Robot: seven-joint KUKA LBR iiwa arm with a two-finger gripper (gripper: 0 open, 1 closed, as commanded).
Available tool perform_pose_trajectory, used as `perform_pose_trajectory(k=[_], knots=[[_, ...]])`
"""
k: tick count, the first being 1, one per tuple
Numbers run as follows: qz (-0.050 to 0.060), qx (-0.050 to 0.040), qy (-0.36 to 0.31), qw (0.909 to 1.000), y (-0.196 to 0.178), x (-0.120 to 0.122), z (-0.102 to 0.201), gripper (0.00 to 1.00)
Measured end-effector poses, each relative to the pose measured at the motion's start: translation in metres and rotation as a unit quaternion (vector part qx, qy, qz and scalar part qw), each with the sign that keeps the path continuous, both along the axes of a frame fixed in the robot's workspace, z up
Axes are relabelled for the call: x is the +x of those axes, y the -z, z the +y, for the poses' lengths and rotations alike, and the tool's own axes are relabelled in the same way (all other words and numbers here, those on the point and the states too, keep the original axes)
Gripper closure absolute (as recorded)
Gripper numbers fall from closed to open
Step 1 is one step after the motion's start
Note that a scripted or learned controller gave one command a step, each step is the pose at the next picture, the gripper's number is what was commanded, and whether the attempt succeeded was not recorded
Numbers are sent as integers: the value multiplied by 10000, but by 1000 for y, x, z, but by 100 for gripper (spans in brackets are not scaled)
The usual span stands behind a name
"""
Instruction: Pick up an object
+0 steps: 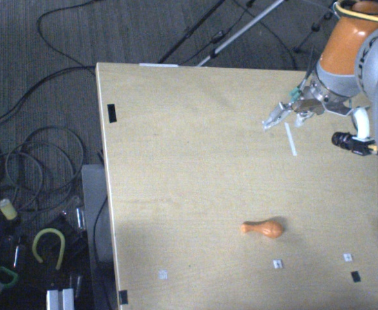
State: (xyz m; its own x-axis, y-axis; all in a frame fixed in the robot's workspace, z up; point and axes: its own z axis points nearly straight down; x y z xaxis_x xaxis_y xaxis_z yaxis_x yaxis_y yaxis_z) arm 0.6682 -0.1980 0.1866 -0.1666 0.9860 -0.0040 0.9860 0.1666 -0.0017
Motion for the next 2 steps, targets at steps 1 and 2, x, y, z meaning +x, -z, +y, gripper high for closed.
perform_pose_trajectory(k=[1, 2], knots=[[1, 11, -1075, 9942, 81, -1, -12, 0], [-3, 10, -2008, 9796, 90, 0, 5, 0]])
